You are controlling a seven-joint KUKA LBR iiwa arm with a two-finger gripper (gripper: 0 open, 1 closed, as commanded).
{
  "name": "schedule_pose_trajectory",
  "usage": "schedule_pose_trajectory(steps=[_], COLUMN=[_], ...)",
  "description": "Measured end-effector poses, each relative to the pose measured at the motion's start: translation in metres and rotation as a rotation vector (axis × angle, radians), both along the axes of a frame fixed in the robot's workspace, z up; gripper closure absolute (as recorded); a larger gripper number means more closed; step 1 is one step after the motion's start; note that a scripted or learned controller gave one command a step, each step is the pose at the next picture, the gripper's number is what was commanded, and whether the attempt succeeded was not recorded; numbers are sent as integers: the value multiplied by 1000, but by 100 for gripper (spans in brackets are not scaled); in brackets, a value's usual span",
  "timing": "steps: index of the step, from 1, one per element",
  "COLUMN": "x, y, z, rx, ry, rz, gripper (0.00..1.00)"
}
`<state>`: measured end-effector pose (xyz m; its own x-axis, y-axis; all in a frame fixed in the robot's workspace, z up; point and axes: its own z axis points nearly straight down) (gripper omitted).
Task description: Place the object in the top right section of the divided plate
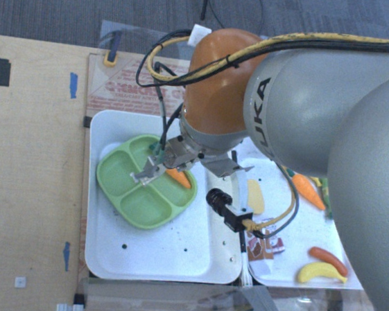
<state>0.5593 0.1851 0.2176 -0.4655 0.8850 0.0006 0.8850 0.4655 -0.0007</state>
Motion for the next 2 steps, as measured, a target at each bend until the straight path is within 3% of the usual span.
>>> schedule_pose_trajectory(steps=[1, 2], x=[73, 50], y=[-9, 28], z=[-42, -100], rx=[0, -2], ry=[-3, 3], rz=[-262, -617], gripper=[0, 0])
